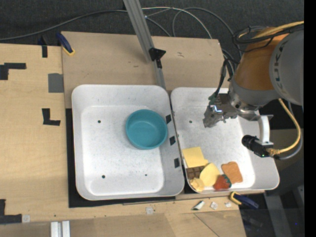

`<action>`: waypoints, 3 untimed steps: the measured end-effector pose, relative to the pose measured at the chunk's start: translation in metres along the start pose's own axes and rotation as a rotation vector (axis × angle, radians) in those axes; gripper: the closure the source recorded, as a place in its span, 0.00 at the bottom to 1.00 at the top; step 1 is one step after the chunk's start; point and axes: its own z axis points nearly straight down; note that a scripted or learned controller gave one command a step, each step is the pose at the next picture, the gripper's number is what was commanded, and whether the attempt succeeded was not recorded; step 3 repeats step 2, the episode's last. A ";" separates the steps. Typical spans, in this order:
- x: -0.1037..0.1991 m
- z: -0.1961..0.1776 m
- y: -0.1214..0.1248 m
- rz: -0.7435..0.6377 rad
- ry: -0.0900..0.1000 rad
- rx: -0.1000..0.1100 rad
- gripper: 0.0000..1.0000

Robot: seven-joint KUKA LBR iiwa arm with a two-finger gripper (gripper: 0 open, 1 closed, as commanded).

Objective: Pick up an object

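Note:
My gripper (212,117) hangs over the upper middle of the right bin (197,98), above bare bin floor, with nothing visible between its fingers. At the front of that bin lies a cluster of toy food: a yellow block (194,156), a brown piece (194,172), a pale yellow piece (207,174), an orange bread-like piece (232,172) and a small red piece (222,182). The cluster lies well in front of the gripper. A teal bowl (145,129) sits upright in the left bin (98,102), towards its right side.
A grey metal pole (143,28) slants down from the top to the bins' back edge. Cables (187,16) run behind the bins. The arm's body (269,68) looms over the right bin's far right side. Blue-and-yellow clamps (65,43) hold the board's corners.

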 end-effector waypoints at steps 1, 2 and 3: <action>0.059 -0.011 -0.004 -0.001 0.001 -0.001 1.00; 0.121 -0.016 0.002 -0.001 0.001 0.000 1.00; 0.121 -0.016 0.002 -0.001 0.001 0.000 1.00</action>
